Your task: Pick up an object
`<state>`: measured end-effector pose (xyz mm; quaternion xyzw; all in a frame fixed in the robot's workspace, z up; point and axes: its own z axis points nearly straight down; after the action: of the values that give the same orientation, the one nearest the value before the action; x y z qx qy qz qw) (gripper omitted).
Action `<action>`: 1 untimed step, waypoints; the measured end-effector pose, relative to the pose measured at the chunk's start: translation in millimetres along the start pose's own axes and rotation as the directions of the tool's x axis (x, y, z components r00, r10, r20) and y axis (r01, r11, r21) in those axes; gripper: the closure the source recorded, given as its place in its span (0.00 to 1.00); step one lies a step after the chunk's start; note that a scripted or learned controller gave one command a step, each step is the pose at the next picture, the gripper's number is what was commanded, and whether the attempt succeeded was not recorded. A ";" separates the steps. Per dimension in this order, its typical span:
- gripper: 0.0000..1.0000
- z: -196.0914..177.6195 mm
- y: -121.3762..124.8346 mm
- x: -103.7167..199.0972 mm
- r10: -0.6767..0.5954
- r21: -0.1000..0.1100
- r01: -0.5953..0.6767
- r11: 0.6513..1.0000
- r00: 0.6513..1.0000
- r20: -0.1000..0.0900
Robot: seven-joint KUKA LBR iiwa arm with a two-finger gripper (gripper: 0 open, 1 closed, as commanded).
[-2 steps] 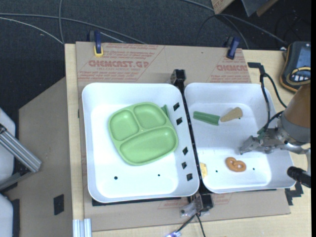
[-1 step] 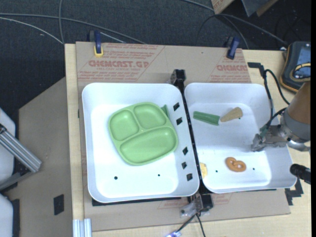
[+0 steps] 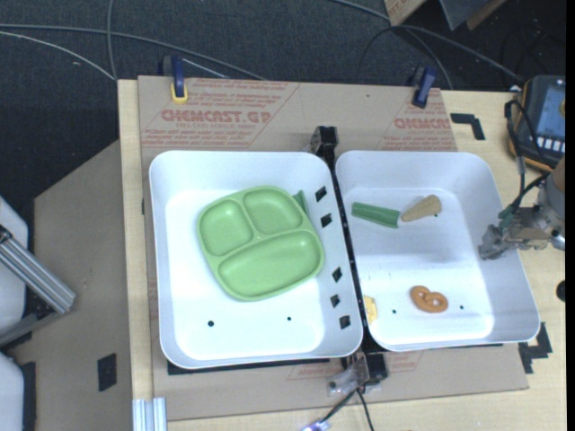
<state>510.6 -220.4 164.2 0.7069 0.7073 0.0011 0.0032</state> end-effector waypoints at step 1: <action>1.00 -48.2 1.9 -0.7 -0.001 0.000 0.001 1.000 1.000 0.000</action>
<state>512.1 -221.0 212.4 0.7066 0.7076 0.0014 0.0032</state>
